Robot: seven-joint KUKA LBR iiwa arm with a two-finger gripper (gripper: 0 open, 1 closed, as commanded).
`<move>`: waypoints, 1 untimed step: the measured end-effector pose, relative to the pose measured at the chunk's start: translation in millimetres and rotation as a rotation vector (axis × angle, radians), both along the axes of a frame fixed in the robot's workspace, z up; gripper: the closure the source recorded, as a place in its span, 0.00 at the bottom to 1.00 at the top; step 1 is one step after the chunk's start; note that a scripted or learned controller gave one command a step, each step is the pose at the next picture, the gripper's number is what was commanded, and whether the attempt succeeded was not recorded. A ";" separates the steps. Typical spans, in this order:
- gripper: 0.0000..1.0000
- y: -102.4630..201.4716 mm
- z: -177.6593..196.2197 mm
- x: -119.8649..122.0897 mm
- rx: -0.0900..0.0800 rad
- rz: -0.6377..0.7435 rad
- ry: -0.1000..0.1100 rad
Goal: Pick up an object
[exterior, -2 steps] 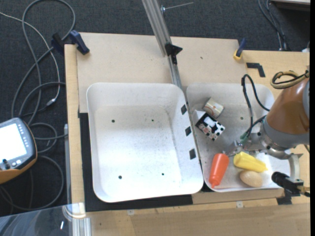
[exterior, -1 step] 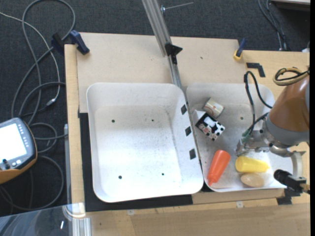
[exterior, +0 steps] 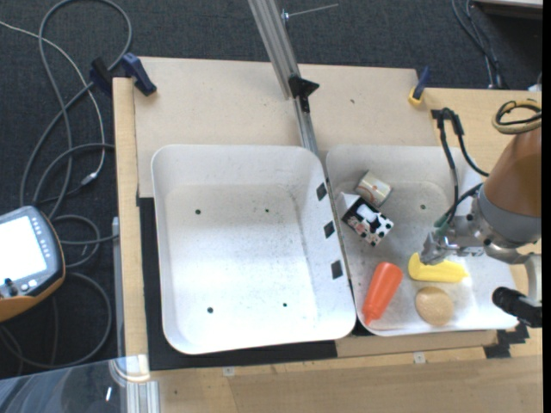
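Hand (exterior: 433,252) sits low in the right bin (exterior: 428,163), right over the yellow object (exterior: 439,271). You're at the grasp approach. Finger state: cannot tell. Next, confirm contact, close, lift straight, avoiding the tan ball (exterior: 435,305).

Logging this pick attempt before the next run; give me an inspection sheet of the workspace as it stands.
Surface: wooden bench bearing left bin and right bin.
Job's things: in right bin, yellow object, orange cylinder, tan round object, black-and-white box, small beige piece.
Clutter: clamps at bench corners.
Grippers: gripper at the yellow object.
Cables: black cable across right bin; loops on floor.
Surroundings: handheld pendant, dark carpet.
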State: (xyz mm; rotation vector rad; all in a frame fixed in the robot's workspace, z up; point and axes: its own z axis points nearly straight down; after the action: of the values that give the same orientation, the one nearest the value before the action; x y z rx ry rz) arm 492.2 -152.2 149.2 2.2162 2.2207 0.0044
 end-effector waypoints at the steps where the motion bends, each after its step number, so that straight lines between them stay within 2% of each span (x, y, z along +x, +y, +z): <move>1: 1.00 -1.0 43.4 4.2 -0.001 0.000 -0.001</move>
State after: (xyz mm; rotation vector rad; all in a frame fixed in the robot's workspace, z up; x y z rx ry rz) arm 496.4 -153.2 192.6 2.2160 2.2194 0.0050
